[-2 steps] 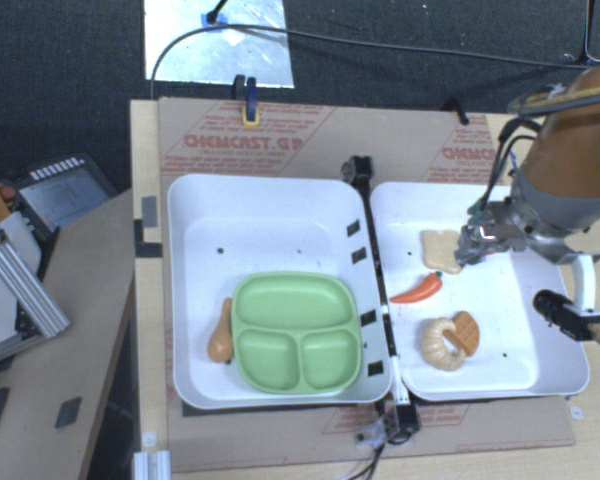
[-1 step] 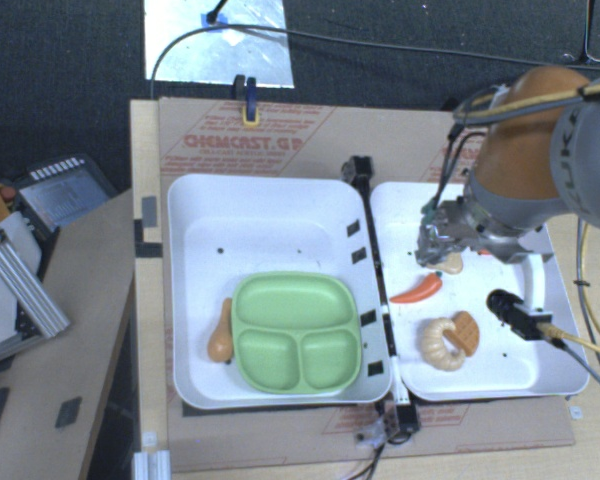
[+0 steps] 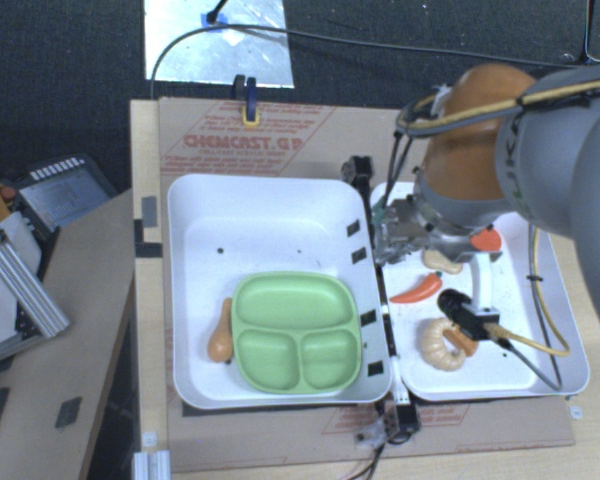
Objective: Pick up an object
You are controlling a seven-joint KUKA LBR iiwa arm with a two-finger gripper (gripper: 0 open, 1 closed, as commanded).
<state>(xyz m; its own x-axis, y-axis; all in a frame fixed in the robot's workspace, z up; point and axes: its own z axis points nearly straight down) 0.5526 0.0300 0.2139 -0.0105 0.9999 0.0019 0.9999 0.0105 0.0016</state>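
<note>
- Red pepper (image 3: 417, 289) lies near the middle of the right bin (image 3: 545, 373), tip pointing towards the divider between the bins.
- We see the gripper (image 3: 400, 236) low over the right bin's left edge, just above and left of the pepper; we cannot tell how wide it stands or whether it has hold of anything.
- A beige lump (image 3: 442, 261) sits just beside the pepper, and a pale curled piece (image 3: 440, 344) lies nearer the front.
- In the left bin (image 3: 260, 223) we find a green divided plate (image 3: 296, 330) with a tan gourd-shaped toy (image 3: 221, 333) touching its left rim.
</note>
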